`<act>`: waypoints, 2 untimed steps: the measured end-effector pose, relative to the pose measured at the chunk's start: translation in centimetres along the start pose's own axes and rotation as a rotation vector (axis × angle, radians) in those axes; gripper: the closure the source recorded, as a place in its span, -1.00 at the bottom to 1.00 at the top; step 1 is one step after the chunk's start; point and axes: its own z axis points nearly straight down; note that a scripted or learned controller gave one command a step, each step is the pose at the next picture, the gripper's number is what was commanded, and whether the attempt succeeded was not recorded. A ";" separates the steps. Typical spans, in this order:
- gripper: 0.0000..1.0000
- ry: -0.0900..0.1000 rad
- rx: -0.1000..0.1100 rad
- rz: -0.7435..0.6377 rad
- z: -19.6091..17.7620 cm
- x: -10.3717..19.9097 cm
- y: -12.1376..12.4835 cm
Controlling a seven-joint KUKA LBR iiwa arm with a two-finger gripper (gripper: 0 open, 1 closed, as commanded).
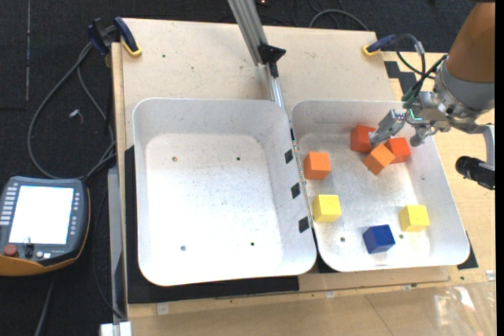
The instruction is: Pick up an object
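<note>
A cluster of three blocks is seen directly at the gripper (391, 130): a red-orange block (361, 138) just to its left in the camera view, an orange block (379, 158) just below it, and a second red-orange block (399, 149) just below and slightly to its right. These three lie touching or nearly touching one another in the upper part of the right bin (445, 193). Any of them could be taken as the object to be picked.

The gripper is lowered to the cluster, its tip reaching the gap between the blocks. Whether it is spread or closed cannot be told, since the tip is small and merged with the blocks behind it. No block can be made out between its parts, so no hold is claimed.

Farther from the gripper, down and to the left, another orange block (317, 164) lies alone, and beyond it a yellow block (327, 208). Below the gripper, well apart, a blue block (379, 238) and a second yellow block (414, 218) rest near the bin's lower edge. The left bin (157, 169) lies far to the left on the table (205, 59).

The task is judged to be at the approach or grasp stage: the descent appears done, while a confirmed grip and the lift remain.
</note>
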 end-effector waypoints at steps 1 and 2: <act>-1.00 0.000 0.000 0.000 0.0 0.0 0.0; -1.00 0.000 0.000 0.000 0.0 0.0 0.0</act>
